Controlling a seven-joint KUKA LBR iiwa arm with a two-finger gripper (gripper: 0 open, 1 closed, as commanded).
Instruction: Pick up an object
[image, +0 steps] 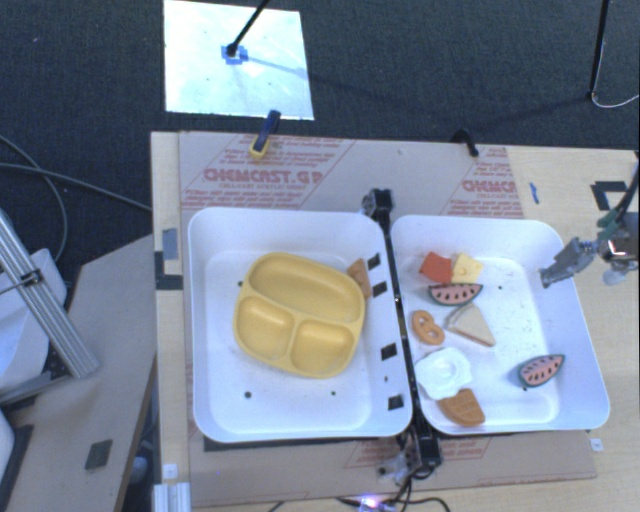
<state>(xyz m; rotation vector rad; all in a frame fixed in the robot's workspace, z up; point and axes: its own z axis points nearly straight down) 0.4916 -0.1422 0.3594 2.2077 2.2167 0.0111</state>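
A yellow plastic divided tray (298, 312) fills the left white bin (215, 400). The right white bin (575, 380) holds toy foods, including a watermelon slice (541, 370). The hand (565, 262) hovers at the right rim, grip state unclear; the approach seems underway, and a descent should come next.

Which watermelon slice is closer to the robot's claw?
The upper watermelon slice, beside the cheese, looks slightly closer to the gripper than the lower one.
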